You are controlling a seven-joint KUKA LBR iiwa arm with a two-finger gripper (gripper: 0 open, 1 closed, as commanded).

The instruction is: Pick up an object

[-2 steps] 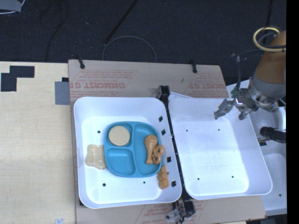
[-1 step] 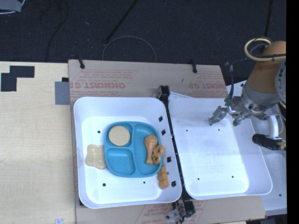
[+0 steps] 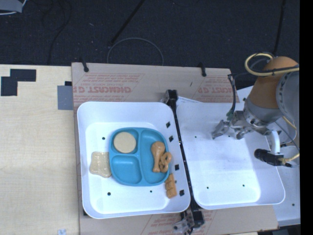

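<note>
Round tan disc (image 3: 124, 142), flat in the upper-left compartment of the blue divided plate (image 3: 128, 170). Twisted tan piece (image 3: 160, 156), lengthwise in the plate's right-hand compartment, well inside the rim. Pale beige slab (image 3: 100, 164), just off the plate's left edge, touching it or nearly so; cannot tell which. Small brown chunk (image 3: 170, 186), just off the plate's lower-right corner, on the bin floor beside the rim. Plate's lower-left compartment bare.

Plate itself near the middle of the left white bin (image 3: 96, 129). Right white bin (image 3: 225, 177) directly to the plate's right, past the black clips (image 3: 174, 131) joining the two bins.

Pincer (image 3: 229, 129) well apart from the plate, to its right and a little above its level, over the upper part of the right bin, touching none of the four pieces. Open or closed: cannot tell from this angle. Nothing seen gripped. Grey arm with orange band (image 3: 268, 88) farther right of the plate again, behind the pincer.

Brown cardboard sheet (image 3: 122, 84) beneath both bins, showing above the plate's bin. Pale wooden surface (image 3: 34, 146) far left of the plate.
</note>
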